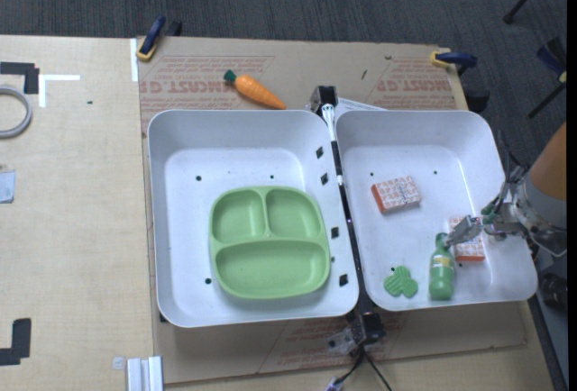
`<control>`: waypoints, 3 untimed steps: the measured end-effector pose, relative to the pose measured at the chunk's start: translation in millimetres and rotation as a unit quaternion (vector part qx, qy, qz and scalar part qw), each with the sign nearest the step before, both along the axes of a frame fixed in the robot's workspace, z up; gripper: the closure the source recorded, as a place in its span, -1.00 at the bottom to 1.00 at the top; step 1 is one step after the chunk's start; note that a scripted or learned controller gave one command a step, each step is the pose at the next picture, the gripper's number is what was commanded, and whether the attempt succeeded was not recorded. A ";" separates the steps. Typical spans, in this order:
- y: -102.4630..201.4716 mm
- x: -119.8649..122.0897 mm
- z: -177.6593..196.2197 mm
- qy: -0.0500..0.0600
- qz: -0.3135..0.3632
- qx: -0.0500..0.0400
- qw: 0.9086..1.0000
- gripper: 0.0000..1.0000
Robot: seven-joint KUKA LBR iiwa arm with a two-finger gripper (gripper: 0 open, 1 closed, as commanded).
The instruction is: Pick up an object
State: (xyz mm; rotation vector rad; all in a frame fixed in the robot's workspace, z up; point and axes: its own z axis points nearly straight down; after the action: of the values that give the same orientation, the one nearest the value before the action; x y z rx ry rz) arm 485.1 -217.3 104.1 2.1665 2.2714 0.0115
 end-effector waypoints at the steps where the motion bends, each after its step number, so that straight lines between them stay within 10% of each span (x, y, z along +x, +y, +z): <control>1: -2.6 42.1 -8.0 0.003 0.155 0.001 0.988 -1.00; 2: -2.4 44.2 2.9 0.000 0.154 0.000 0.988 1.00; 3: 80.4 16.8 113.9 0.003 0.082 -0.003 0.997 1.00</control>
State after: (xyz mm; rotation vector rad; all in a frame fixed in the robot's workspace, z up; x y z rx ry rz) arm 501.9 -136.9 218.0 1.9742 2.4414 0.0005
